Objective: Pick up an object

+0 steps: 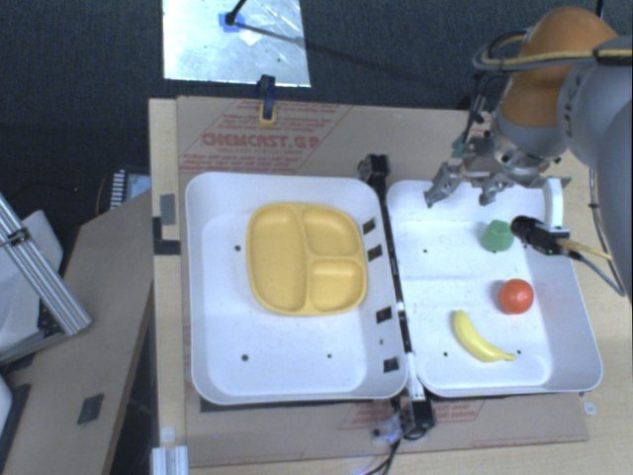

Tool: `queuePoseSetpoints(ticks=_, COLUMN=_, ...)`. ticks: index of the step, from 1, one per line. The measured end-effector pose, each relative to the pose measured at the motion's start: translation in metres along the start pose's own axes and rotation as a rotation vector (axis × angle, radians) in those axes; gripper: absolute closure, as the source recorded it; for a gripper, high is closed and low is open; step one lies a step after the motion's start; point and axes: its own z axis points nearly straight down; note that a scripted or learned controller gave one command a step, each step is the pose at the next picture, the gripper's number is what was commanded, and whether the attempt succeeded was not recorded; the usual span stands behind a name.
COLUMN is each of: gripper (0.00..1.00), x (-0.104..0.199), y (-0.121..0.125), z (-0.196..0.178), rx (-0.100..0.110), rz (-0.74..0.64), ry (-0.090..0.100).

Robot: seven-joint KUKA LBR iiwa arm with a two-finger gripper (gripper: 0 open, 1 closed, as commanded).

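We see the gripper (461, 195) hanging wide and empty at 12 o'clock in the right bin (564, 369), poised above loose pickings: green piece (497, 235) nearest at 1, tomato (515, 296) at 3, banana (482, 338) at 5.

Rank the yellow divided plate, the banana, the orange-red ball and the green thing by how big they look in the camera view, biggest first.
1. yellow divided plate
2. banana
3. and 4. orange-red ball and green object: they look close in size, so I won't rank one over the other.
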Motion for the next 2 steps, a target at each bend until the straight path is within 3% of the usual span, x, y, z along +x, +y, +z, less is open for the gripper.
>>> queuePoseSetpoints(ticks=1, gripper=0.00, x=0.000, y=0.003, z=-0.008, rx=-0.013, rz=-0.002, ry=-0.001)
queuePoseSetpoints(ticks=2, gripper=0.00, x=0.002, y=0.004, z=0.033, rx=-0.011, rz=-0.003, ry=-0.001)
